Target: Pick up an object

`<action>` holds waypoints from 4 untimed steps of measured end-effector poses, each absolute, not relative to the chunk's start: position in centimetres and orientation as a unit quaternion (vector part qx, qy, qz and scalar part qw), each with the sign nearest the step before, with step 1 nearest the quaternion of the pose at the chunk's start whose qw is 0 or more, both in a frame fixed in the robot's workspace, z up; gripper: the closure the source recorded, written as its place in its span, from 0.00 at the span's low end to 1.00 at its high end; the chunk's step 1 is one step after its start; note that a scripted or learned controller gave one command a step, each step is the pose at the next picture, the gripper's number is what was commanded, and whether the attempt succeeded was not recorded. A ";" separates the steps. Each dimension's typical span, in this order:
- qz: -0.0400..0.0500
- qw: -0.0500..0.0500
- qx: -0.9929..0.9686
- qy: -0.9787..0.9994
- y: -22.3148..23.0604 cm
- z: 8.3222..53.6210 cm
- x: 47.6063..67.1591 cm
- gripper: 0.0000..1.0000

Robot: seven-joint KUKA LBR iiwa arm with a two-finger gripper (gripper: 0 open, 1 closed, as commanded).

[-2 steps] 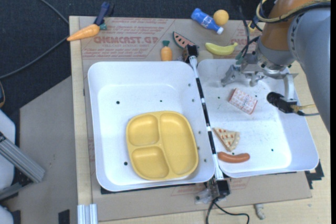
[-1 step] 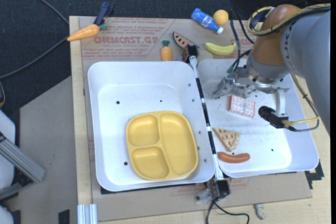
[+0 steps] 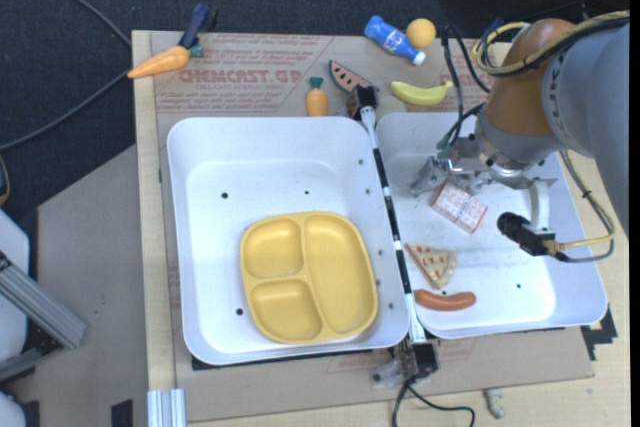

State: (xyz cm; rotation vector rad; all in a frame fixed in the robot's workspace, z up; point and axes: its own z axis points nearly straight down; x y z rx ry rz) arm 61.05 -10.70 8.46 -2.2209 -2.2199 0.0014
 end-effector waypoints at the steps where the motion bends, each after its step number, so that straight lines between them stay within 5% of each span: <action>1: 0.000 0.000 -0.707 -0.707 -10.7 9.5 61.1 1.00; 2: 0.000 0.000 -0.707 -0.707 -10.7 9.4 61.1 0.00; 3: 0.000 0.001 -0.707 -0.707 -10.4 8.6 57.8 0.00; 4: 0.000 0.000 -0.708 -0.707 -10.4 9.6 57.8 1.00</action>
